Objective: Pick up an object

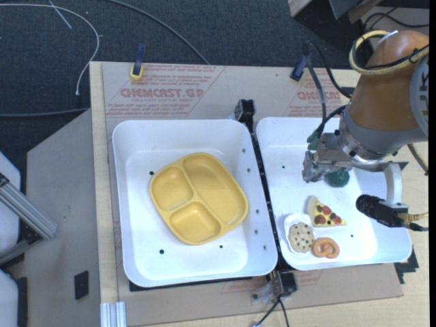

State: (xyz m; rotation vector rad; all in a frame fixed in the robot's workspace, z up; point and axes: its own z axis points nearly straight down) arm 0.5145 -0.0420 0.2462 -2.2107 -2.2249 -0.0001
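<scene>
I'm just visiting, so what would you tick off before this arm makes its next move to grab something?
1. Gripper over the right bin: ok.
2. Something beneath it to take: ok, a green object sits beside it.
3. Object between the jaws: cannot tell.
4. Other things apart from the target: ok; pizza slice, cookie and pretzel lie nearer the camera.
5. Yellow tray out of the way in the left bin: ok.
</scene>
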